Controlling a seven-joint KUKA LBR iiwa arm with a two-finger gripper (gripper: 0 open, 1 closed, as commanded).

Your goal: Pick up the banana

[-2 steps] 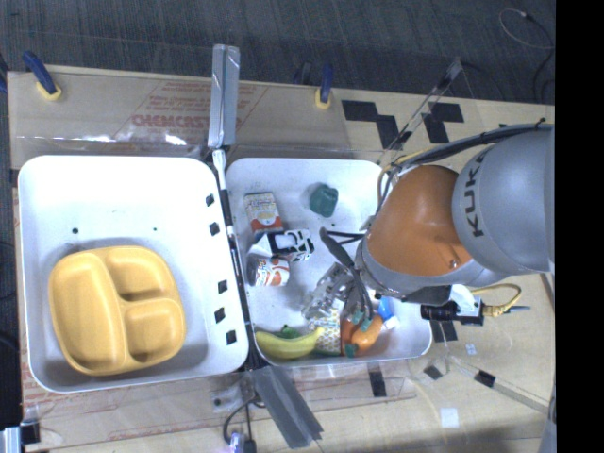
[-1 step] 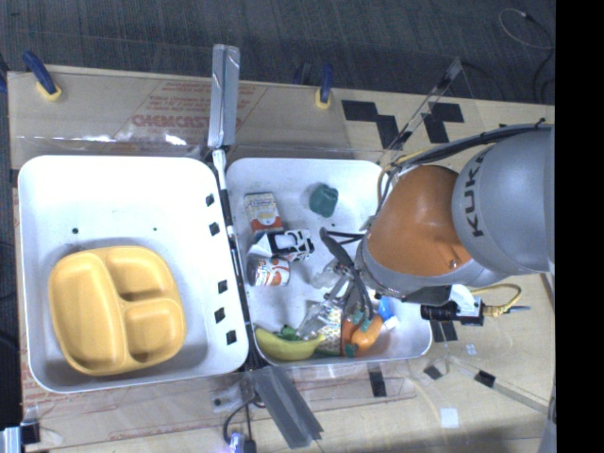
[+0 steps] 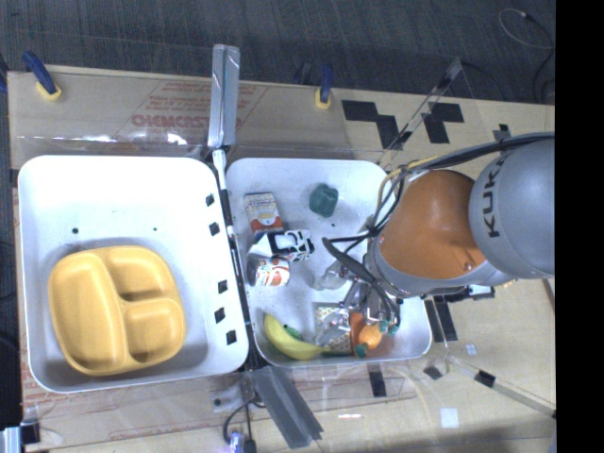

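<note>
Dark carpet floor (image 3: 283,17); tan bench (image 3: 283,111), black markers.

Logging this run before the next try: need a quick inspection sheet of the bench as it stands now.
Surface: two shallow white bins side by side, left bin and right bin, on a bench.
Job's things: banana lies at the near left corner of the right bin, not held.
Clutter: yellow divided tray in the left bin; in the right bin a small carton, a black and white toy, a can, a teal cup, a foil packet and an orange toy.
Grippers: gripper low over the right bin, right of the banana; finger state unclear.
Cables: black cables run along the wrist.
Surroundings: blue clamps on the far edge; dark floor beyond.
</note>
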